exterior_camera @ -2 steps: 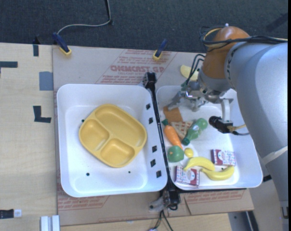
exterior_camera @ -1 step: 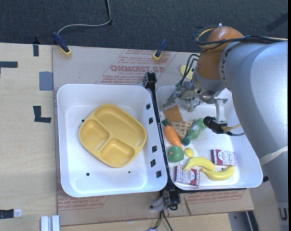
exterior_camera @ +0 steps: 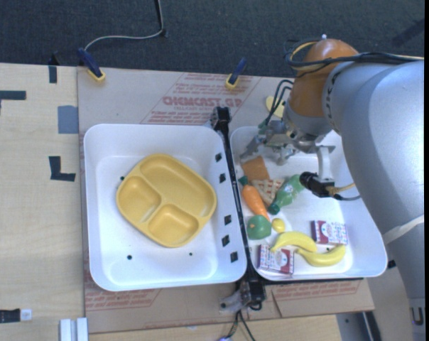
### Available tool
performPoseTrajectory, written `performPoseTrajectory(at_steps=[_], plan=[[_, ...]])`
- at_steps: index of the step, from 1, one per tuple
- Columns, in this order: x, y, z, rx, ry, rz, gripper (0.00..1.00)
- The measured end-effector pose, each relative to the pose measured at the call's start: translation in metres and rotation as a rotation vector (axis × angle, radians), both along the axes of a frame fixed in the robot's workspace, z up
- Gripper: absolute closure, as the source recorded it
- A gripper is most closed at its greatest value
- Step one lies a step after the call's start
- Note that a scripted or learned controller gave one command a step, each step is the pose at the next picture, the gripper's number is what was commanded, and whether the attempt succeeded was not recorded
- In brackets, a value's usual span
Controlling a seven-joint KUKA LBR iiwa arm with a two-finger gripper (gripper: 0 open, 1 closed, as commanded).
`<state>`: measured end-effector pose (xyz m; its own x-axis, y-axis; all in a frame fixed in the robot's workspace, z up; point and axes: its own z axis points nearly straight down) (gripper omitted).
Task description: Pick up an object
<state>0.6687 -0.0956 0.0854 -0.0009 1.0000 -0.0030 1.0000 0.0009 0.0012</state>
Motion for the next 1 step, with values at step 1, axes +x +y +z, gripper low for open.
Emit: performPoseTrajectory(at_steps=[1], plan=[[0.0001, -0.0013, 0.0000, 0.001, 0.000, 0.001, 0.00]])
